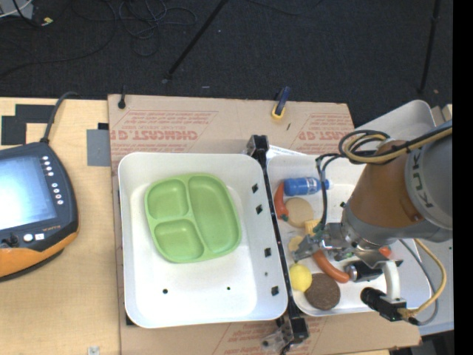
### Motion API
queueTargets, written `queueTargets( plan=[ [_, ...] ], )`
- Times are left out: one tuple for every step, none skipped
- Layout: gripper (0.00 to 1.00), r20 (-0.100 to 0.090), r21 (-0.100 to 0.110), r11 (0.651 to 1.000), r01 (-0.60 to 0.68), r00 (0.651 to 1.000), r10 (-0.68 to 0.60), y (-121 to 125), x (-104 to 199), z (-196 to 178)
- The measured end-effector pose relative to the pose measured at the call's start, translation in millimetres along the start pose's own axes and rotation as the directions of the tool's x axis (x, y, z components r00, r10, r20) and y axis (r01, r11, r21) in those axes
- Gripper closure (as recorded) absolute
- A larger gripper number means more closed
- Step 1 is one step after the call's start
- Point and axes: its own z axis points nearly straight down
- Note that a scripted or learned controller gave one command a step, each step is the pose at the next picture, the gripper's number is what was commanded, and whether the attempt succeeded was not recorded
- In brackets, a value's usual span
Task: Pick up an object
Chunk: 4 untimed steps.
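Observation:
The right bin [295, 156] holds several small objects. A blue bottle [301, 186] lies at its far side, with a red curved piece [280, 202] and a tan round piece [299, 211] beside it. Nearer the front are a yellow ball [299, 276] and a brown disc [323, 291]. An orange sausage-shaped piece [330, 266] lies just under my gripper [323, 245], which hangs low over the middle of this bin. The arm's orange band [384, 191] and wrist cover the bin's right half.
The left bin [199, 294] holds a green divided tray [194, 217]. A black divider [267, 228] runs between the bins. A control pendant with a screen [29, 205] lies at the far left. Cables loop around the arm's wrist [362, 145].

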Motion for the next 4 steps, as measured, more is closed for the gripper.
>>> queueTargets(
  plan=[
    [0.0,0.001,-0.004,1.0,-0.001,1.0,0.001,-0.3,1.4,20.3],
    [1.0,0.0,-0.004,1.0,-0.008,1.0,0.008,-0.1,-0.5,8.6],
    [1.0,0.003,-0.009,1.0,-0.002,1.0,0.002,6.4,-7.0,-37.5],
    [1.0,0.003,-0.009,1.0,-0.002,1.0,0.002,9.2,-9.7,-79.7]
  ],
)
